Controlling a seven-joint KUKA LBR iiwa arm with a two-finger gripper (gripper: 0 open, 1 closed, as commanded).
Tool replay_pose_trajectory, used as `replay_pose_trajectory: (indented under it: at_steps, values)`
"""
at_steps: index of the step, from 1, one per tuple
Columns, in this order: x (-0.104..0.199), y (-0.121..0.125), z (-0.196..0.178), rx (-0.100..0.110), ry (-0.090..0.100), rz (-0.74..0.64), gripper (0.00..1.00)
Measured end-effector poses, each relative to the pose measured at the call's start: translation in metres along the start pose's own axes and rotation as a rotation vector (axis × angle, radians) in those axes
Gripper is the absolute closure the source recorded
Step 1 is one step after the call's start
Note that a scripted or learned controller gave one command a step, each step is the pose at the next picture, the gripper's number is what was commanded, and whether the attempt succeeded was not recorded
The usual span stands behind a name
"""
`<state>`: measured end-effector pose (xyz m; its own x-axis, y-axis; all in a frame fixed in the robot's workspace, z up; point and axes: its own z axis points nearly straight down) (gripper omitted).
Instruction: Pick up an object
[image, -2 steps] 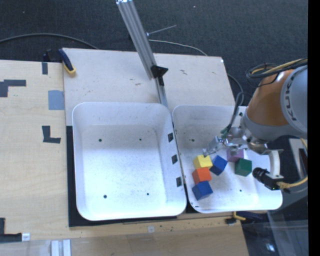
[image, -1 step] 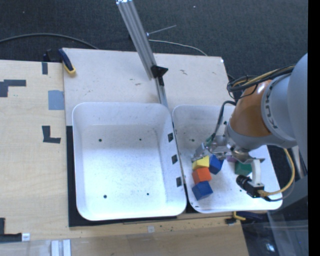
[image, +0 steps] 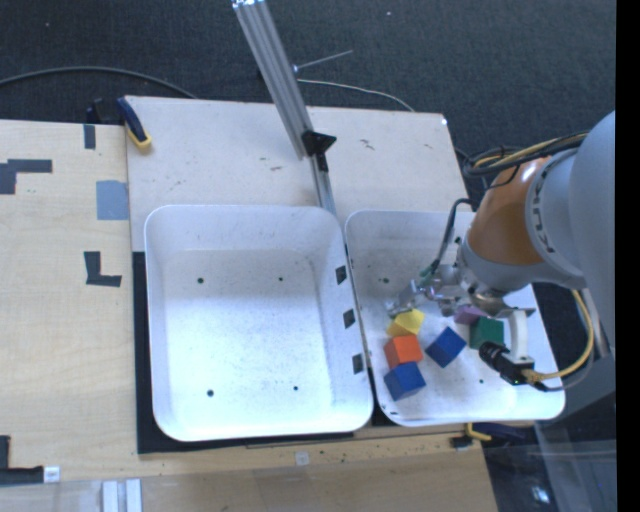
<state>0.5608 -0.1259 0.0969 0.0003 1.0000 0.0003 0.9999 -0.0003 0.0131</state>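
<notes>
Blocks lie nearest the camera in the right bin (image: 400, 232); taking the orange block (image: 404, 349) as my landmark, a dark blue cube (image: 404, 381) touches it on the near side, a second blue block (image: 446, 347) sits just beside it toward my arm, and a yellow piece (image: 407, 322) rests against its far side; a green block (image: 488, 330) and something purple (image: 467, 315) lie past the second blue block, close under my wrist. My claw (image: 432, 291) hangs just beyond the yellow piece, farther from the camera than the orange block; whether it is spread or closed I cannot tell, and I see nothing in it. So the cluster lies on the camera side of my claw, the yellow piece closest; I judge a short move that way comes next. Farther off, left of the orange block, sits the left bin (image: 160, 250).
</notes>
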Motion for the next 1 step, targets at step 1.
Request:
replay_pose_trajectory:
  at_steps: [1]
  values:
    - [0.0272,-0.0702,0.0018,0.008,0.004,-0.001,0.0]
